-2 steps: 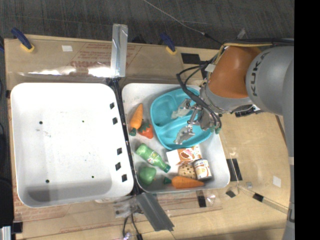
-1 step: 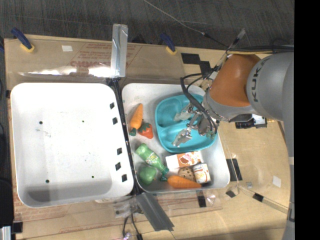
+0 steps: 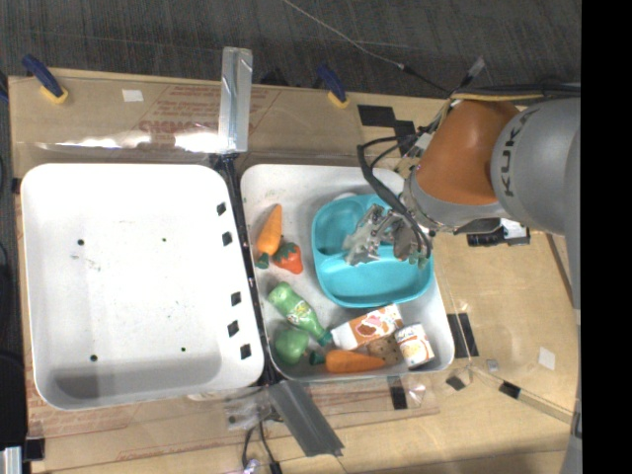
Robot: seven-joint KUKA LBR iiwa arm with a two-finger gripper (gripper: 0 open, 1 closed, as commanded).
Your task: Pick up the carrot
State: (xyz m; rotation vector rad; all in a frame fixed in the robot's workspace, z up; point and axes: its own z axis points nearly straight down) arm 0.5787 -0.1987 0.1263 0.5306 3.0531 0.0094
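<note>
Two white bins (image 3: 118, 265) share the bench — the gripper (image 3: 380, 240) hangs over the blue bowl (image 3: 370, 275), its grip impossible to judge. A carrot (image 3: 270, 229) lies left of that bowl.

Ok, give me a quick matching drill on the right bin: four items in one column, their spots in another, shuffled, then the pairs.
Items:
1. carrot
2. blue bowl
3. end effector
4. green bottle

Places:
A. over the bowl's inside
B. middle of the right bin's left side, below the red item
C. upper left of the right bin, by the divider
D. centre right of the right bin

Pairs: 1-C, 2-D, 3-A, 4-B
</note>
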